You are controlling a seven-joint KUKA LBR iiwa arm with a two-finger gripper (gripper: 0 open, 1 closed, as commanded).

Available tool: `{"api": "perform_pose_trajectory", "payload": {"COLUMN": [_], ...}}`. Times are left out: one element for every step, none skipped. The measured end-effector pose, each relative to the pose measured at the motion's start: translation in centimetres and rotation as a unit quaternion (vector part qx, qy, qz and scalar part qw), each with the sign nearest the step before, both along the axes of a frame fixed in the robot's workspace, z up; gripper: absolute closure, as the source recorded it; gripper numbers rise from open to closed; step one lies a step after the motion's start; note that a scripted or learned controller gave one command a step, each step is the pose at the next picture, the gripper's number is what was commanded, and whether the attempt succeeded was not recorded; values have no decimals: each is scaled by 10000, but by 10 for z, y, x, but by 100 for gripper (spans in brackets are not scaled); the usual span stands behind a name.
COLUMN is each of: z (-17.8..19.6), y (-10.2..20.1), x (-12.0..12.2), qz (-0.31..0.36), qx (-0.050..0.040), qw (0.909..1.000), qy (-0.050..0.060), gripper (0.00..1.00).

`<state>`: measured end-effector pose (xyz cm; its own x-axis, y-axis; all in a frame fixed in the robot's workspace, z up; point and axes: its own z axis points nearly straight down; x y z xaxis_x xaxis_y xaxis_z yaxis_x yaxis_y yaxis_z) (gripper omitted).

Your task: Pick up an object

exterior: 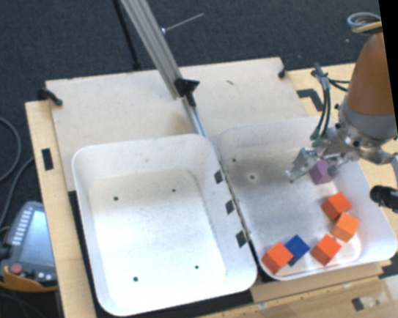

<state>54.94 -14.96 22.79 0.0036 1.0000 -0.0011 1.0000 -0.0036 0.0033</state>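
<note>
Bench (139, 104): a pale board is seen laid on a dark carpeted floor, with two shallow white bins set on it side by side.

Left bin (93, 167): its white floor is marked by a few dark dots and a grey scuffed patch.

Right bin (238, 145): edge to edge with the left bin; all the blocks are held here, toward its right and near sides.

Metal rail (156, 42): a grey bar is seen slanting down from the top of the view to the seam between the bins.

Arm (370, 92): entered from the right, orange band above a grey wrist, positioned over the far right part of the right bin.

Gripper (317, 163): seen below the wrist, over the right bin. A purple block (321, 172) is seen at the fingertips and appears to be pinched between them, though the contact is small and blurred, so a firm grip cannot be confirmed; whether it is lifted clear of the bin floor cannot be told.

Handheld pendant (27, 247): a grey and orange unit is noted on the floor to the left, among dark cables.

Orange blocks: four are counted. One (336, 205) lies just below the purple block, another (345, 227) near it, a third (326, 248) at the near wall, and a fourth (277, 257) at the near left corner.

Blue block (297, 248): touching the fourth orange block on its right.
</note>
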Motion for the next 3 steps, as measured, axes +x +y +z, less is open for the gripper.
{"api": "perform_pose_trajectory", "payload": {"z": [-99,-113,21], "y": [-46,-23,-46], "x": [4,20,89], "qz": [3,38,36], "qx": [-1,6,-21], "qw": [10000,10000,10000], "qy": [45,16,-46], "gripper": [0,0,0]}}
